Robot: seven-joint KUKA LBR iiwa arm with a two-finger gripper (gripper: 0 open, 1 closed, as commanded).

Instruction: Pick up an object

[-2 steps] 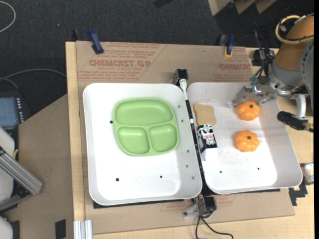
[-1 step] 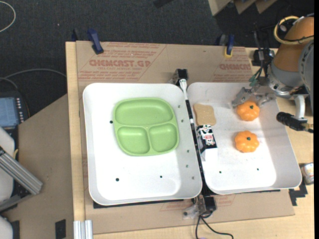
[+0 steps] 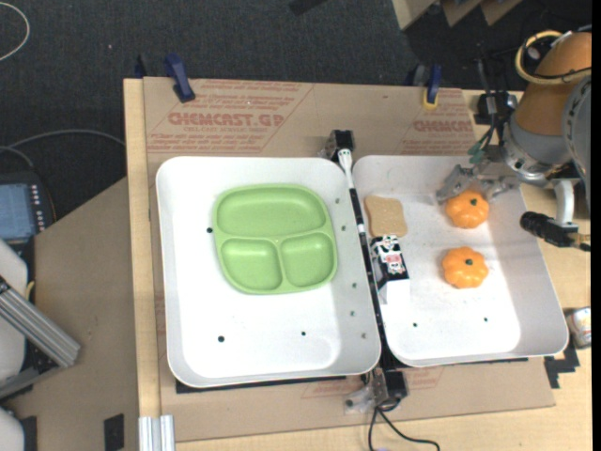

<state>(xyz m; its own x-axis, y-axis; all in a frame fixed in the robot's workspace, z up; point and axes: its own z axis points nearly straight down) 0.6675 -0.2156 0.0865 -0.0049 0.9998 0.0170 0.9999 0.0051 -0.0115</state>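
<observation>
- The claw (image 3: 472, 184) sits low at the far edge of the right bin (image 3: 526, 327), its 2 fingers spread to either side of the upper pumpkin (image 3: 468, 209); I read the jaws as open and straddling it, with nothing gripped yet.
- That small orange pumpkin rests on the bin floor near the far-right corner, directly under the fingertips and touching or almost touching them; I cannot tell which.
- A 2nd pumpkin (image 3: 465, 267) lies nearer the middle of the same bin, apart from the claw.
- Along the bin's left edge I see a tan square piece (image 3: 385, 215) and, just below it, a small black-and-white packet (image 3: 389, 256).
- The left bin (image 3: 188, 280) carries a green divided tray (image 3: 275, 238) with 3 compartments, set toward its far half.
- My reading of progress: the approach looks finished and the claw is placed over its target. Closing on the pumpkin and lifting it off the bin remain, so the pick itself is not yet done.
</observation>
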